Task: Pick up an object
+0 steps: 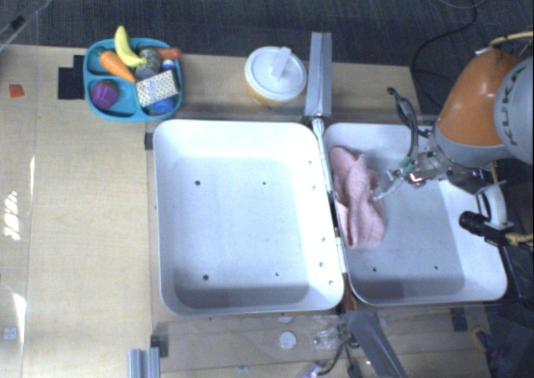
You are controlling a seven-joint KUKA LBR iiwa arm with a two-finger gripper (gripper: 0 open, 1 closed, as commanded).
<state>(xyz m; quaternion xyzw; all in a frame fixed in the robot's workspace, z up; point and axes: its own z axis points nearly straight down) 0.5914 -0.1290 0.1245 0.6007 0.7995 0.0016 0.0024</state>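
Can't really tell how far the jaws are spread, too small and blurry. The slim metal two-finger gripper [385, 188] hangs just off the 3 o'clock edge of the crumpled pink cloth [355, 205], maybe grazing it. Cloth lies at 9 o'clock in the right shallow white bin [434, 284].

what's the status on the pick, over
Tool low in right bin, beside pink cloth, nothing seen in its grip. Cloth bunched against left wall. Path clear.
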